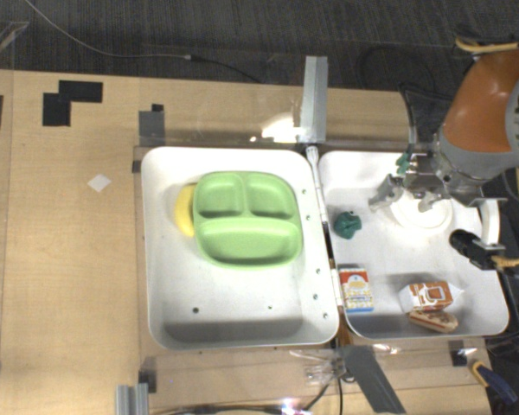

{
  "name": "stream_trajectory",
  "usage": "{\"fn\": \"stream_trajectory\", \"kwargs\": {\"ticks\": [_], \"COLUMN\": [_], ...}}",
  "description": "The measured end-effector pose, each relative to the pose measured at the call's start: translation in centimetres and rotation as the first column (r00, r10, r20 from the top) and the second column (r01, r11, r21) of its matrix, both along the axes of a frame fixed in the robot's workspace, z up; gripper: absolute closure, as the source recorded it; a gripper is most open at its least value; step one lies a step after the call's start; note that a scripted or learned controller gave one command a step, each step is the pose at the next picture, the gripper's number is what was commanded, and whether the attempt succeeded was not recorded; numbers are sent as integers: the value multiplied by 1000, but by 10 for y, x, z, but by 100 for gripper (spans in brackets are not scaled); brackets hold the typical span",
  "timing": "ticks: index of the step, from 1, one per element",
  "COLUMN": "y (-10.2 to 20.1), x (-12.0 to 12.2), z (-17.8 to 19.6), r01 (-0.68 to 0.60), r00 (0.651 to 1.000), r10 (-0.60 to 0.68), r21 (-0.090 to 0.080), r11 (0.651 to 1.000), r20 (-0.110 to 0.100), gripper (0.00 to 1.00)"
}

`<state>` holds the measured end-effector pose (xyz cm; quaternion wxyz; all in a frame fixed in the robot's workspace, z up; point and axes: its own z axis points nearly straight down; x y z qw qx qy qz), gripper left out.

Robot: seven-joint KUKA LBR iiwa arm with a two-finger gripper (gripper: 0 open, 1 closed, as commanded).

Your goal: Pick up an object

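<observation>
Where the gripper (413, 190) hovers, a crumpled teal object (347, 224) lies near.

A flat light-brown wooden bench top (69, 258) fills the left side, with black block-shaped marks (69, 100) near its top corner. Behind it lies dark grey carpet floor (199, 11) with a thin cable (112, 52) across it

Left bin (169, 318): green divided tray (246, 216) and a yellow item (184, 211) occupy the upper half; lower floor open. Right bin (502, 322): teal object (347, 224), small carton (355, 289) and brown packet (431, 303) obstruct the left and lower areas; centre floor passable.
</observation>
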<state>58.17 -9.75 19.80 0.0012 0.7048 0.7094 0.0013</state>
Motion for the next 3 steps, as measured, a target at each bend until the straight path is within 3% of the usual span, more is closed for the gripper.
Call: {"fn": "stream_trajectory", "kwargs": {"ticks": [1,2,3], "y": [-30,-35,-33], "x": [-94,-52,-14], "z": [-28,2,-110], "r01": [-58,-136,-176], "r00": [998,991,984], "r10": [58,136,176], "r21": [-1,-1,-3], "r11": [998,991,984], "r20": [-1,1,7], "gripper": [0,0,0]}}
